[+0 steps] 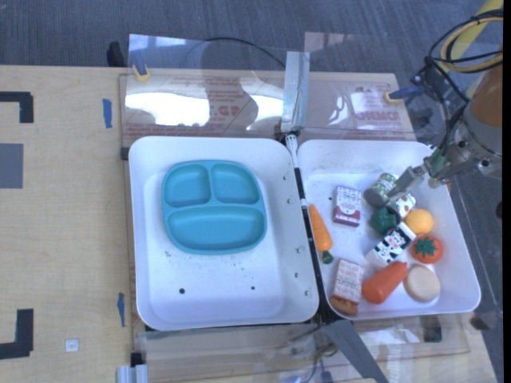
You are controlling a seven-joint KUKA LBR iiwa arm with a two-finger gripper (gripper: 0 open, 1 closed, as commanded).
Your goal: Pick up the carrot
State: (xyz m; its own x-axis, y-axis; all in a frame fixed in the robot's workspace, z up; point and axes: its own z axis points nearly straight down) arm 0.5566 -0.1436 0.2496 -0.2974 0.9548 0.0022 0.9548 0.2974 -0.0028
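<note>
Seen from above, the arm (483,106) enters at the upper right of the camera view and slants down and leftward over the far edge of the right bin (467,294). Yellow and black cables (459,42) loop above its wrist. The end effector (413,178) hangs low over the bin's upper right area, just beside a small green-and-white can (384,187) and above a cluster of toy food. Whether it is released or clenched cannot be told from this angle, and nothing is seen gripped in it.

The carrot (320,228) lies along the left wall of the right bin, green stub toward the camera, well apart from the end effector. Nearby sit a red-and-white carton (347,206), a tomato (427,249), a sausage (383,283) and an egg (422,283). The left bin (152,294) holds a blue divided plate (214,206) on the counter (56,214).
</note>
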